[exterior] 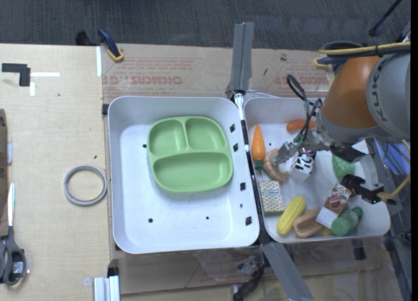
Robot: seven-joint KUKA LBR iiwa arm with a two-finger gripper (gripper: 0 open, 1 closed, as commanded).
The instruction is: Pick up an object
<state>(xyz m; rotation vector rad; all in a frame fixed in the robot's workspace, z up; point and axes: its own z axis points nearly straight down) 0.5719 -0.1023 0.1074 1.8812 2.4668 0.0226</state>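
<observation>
The bench (52, 130) carries two white bins: the left bin (130, 221) holds a green divided plate (189, 153), the right bin (375, 224) a clutter of toys. The arm (356, 94) reaches in from three o'clock, its gripper (286, 155) low over the pile's centre — whether it is spread or pinching, I cannot tell. Nearest candidates: a black-and-white cow toy (302, 164) just at its four o'clock, an orange carrot (258, 142) at ten o'clock, yellow corn (290, 213) toward six. This looks like the descent-to-grasp step; next comes a firm close on one item — then a straight lift.

Upside-down red print (seemingly "CHEMICAL GUYS") on the cardboard (163, 71) behind the bins
</observation>
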